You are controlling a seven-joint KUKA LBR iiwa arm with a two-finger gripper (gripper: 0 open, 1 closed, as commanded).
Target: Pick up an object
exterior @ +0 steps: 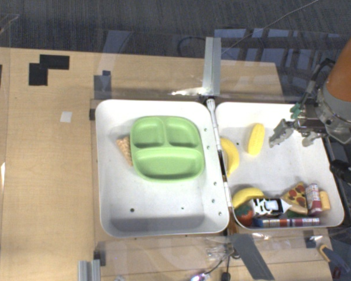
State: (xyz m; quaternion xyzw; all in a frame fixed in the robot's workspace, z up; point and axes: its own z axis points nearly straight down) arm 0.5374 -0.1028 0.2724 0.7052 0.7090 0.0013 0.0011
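In the right bin, one corn cob lies with its long axis running near to far, tip tilted slightly right. Just beside it the gripper hangs spread wide, holding nothing. One banana lies against the divider.

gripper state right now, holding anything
Gripper: open, holding nothing, hovering over the right bin just right of the corn cob.
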